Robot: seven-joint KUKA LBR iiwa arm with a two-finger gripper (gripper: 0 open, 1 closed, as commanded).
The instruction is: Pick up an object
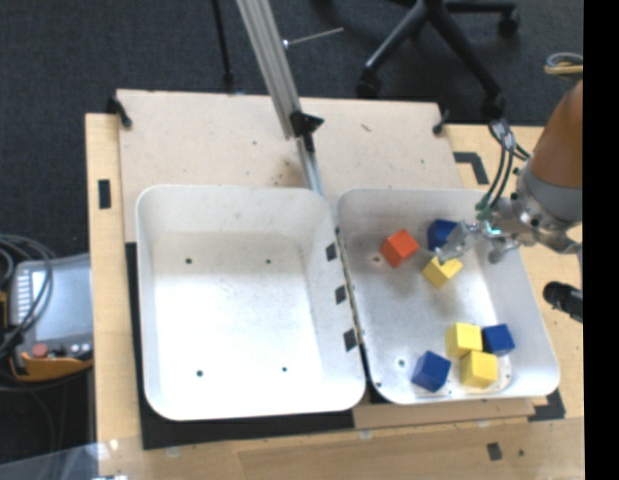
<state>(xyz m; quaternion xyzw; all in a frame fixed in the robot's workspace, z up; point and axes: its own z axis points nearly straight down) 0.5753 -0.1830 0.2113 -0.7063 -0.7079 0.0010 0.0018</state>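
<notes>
Reaching in from the right, the gripper (461,251) is seen low over the right bin (519,298), just above a tilted yellow block (441,270) beside a blue block (441,233). Whether the block is grasped cannot be told. An orange block (399,248) lies nearby.

Two bins are sitting side by side on the counter (239,133), the left bin (239,298) touching the right bin (374,218) along their inner walls. Inside the right bin, three blocks (429,253) are lying close together toward the back, and four more blocks (464,356) are clustering near the front edge. The gripper (467,240) is hanging over the back group, reaching in from the right.
</notes>
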